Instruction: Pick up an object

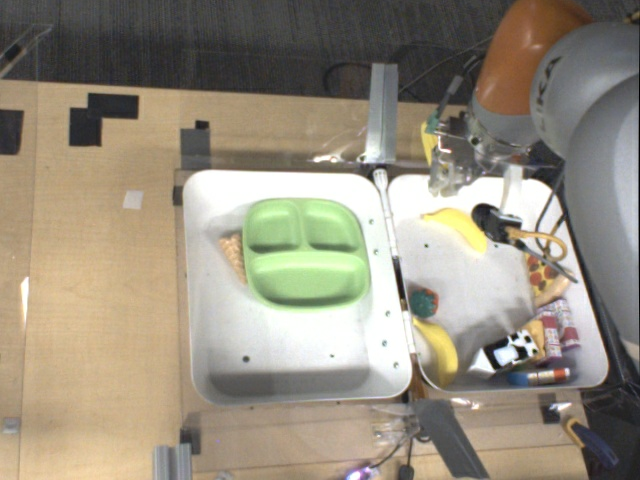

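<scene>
End effector (pixel 447 180), whether open or closed I cannot tell, hangs at twelve o'clock of the banana (pixel 458 225), probably light, smooth, best pinched mid-body.

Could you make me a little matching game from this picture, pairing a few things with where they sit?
Things:
1. green plastic divided tray
2. yellow toy banana
3. black-and-white cow-patterned toy
4. robot's hand

Places:
A. right bin, near front edge
B. over right bin's back edge
C. left bin
D. right bin, near back

Pairs: 1-C, 2-D, 3-A, 4-B
</scene>
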### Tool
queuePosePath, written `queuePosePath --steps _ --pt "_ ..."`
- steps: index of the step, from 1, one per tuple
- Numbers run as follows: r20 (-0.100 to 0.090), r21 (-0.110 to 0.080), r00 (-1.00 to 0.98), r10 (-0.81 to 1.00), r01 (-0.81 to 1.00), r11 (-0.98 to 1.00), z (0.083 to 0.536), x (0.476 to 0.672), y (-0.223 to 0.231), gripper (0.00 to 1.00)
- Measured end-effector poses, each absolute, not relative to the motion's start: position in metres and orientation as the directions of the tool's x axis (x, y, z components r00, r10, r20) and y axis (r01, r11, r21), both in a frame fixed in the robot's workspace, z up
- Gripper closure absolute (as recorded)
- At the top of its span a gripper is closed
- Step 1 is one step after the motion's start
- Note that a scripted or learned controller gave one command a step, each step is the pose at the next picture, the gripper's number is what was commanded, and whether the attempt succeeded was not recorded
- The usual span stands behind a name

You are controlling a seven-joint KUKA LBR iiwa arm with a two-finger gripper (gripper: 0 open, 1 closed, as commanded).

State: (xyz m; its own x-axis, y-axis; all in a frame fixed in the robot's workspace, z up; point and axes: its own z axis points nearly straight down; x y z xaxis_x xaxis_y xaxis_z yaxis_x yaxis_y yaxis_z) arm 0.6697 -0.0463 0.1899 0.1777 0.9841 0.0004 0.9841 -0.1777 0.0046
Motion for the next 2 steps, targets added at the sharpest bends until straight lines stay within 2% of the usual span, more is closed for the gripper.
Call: queuePosePath --steps 1,2 --pt "-0.001 0.007 -0.150 0.989 0.989 0.150 0.2196 0.6663 -0.0815 1.00" --pt "-0.001 0.007 -0.150 0.989 0.989 0.150 0.2195 0.6663 -0.0815 0.00"
